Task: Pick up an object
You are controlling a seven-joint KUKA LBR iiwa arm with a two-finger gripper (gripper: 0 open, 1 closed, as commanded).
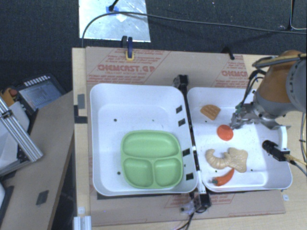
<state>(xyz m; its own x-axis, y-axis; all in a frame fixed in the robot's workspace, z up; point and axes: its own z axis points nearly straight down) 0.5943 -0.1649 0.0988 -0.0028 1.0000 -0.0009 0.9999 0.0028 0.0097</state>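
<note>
From where I stand, the grey arm with its orange band reaches in over the right-hand shallow white plastic bin (276, 176), and its two-finger gripper (237, 121) hangs low just beside the small round red-orange ball (225, 132), on the ball's upper right. I cannot tell how the fingers are set; the tip is too small and dark to read, and nothing shows between them.

Taking that ball as the marker, 3 other pieces share the bin: a flat tan cracker-shaped piece (210, 111) just above and left of it, a pale beige curled lumpy toy (227, 158) below it, and a thin orange-red pepper-shaped piece (224, 177) further below, touching the beige toy's lower edge. The light green 3-compartment plastic tray (151, 158) lies well to the ball's left, in the other white bin (103, 128).

The ball looks like the likely target, and it is the risky one. The tip seems offset to one side of it, so a closing finger may clip the ball's flank and send it rolling toward the beige toy. A smooth round surface may also squirt out of a pinch that is not centred. A descent too deep would press the fingers against the bin floor.
</note>
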